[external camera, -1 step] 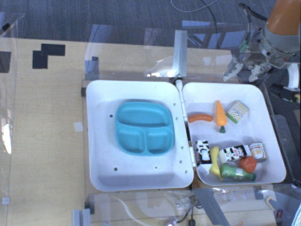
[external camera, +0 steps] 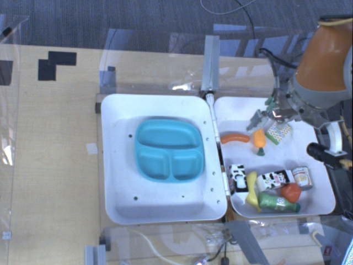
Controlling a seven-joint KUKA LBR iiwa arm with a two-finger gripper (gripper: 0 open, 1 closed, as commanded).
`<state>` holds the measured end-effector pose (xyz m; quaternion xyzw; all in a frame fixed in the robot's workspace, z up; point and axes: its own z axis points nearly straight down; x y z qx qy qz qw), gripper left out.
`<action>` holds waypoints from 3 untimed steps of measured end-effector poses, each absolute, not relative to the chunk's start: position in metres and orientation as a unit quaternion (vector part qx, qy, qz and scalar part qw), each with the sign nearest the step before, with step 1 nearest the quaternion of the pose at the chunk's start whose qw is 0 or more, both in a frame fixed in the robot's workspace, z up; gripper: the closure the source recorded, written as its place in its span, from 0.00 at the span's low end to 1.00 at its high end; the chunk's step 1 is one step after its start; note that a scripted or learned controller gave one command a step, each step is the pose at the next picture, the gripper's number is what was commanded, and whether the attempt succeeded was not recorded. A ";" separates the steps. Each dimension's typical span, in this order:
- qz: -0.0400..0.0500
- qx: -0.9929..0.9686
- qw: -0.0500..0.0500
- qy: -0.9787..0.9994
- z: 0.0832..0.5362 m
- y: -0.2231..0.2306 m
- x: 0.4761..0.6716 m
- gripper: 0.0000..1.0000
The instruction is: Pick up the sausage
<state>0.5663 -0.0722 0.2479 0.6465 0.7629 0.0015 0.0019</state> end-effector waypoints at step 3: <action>0.002 0.425 0.003 0.905 0.216 -0.008 0.640 1.00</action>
